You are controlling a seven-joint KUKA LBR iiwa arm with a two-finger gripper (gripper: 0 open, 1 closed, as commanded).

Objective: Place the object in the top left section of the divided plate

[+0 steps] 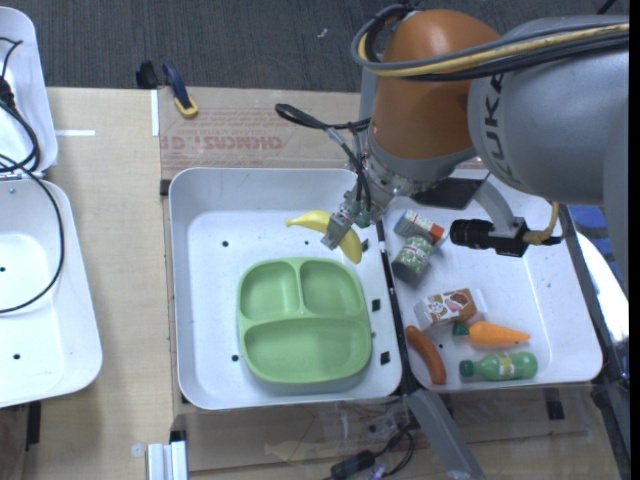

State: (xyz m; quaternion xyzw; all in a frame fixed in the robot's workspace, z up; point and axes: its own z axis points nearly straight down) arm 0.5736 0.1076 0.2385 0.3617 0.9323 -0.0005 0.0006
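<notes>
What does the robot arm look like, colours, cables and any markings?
The arm is bulky and grey, with a rounded orange band above the wrist. Black and yellow cables loop over the top of it, and part of dark KUKA lettering shows on its side. The small metallic gripper hangs below the wrist.

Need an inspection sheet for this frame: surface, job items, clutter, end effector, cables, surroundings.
Surface: two white bins side by side, left bin and right bin, on a cardboard-topped bench.
Job items: green divided plate in the left bin, all sections bare; banana just above the plate's top edge, at the end effector.
Clutter: right bin holds a can, a small box, a carrot, a sausage, a green bottle.
End effector: at the banana; finger state cannot be told.
Cables: yellow-black hose along the arm; black cable at far left.
Surroundings: blue-yellow clamp on the bench; dark floor behind.
</notes>
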